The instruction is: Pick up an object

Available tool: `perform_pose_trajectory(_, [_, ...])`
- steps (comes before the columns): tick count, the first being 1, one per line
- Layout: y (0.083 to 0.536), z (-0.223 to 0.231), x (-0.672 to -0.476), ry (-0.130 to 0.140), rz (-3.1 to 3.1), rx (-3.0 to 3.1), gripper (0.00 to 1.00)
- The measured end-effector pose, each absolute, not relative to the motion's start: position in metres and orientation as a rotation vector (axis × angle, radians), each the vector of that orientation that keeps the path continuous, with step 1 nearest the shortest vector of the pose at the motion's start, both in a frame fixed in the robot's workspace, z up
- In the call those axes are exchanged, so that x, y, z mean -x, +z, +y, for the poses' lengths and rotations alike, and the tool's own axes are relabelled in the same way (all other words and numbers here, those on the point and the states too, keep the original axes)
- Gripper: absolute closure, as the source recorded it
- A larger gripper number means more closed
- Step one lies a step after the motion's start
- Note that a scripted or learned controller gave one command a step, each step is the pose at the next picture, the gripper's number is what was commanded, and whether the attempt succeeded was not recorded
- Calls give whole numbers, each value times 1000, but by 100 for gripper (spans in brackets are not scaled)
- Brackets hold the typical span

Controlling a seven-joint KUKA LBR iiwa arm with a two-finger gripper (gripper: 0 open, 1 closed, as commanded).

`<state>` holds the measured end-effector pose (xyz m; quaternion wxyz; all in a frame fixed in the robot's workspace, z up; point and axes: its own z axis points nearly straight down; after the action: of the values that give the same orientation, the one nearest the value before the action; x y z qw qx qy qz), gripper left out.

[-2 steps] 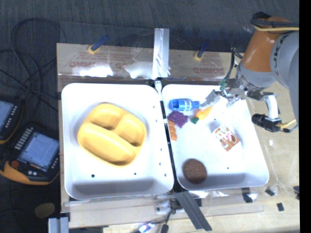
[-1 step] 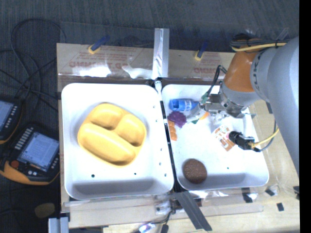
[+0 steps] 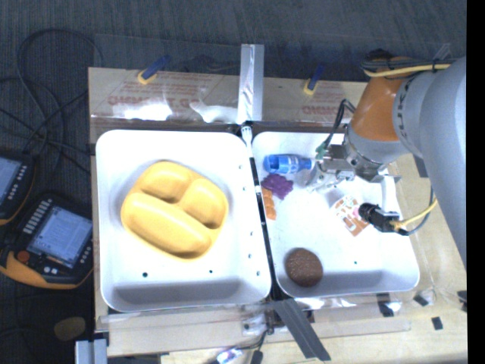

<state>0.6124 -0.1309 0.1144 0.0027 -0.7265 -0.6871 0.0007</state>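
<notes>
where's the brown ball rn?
In the camera view the brown ball sits in the right bin, near its front edge toward the left bin's side, below the orange piece and purple item, apart from the gripper.

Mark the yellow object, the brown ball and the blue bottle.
yellow object (image 3: 175, 208), camera view, middle of its top.
brown ball (image 3: 304, 266), camera view, centre.
blue bottle (image 3: 286, 163), camera view, mid-body.

Two handheld control pendants with black cables on dark carpet, left of the wooden bench.
</notes>
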Motion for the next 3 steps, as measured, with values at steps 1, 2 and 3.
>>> perform_pose_trajectory(1, [184,-84,-668,7,-1687,2653,100])
perform_pose_trajectory(2, [183,-86,-668,10,-1964,2453,100])
perform_pose_trajectory(3, [183,-86,-668,10,-1964,2453,0])
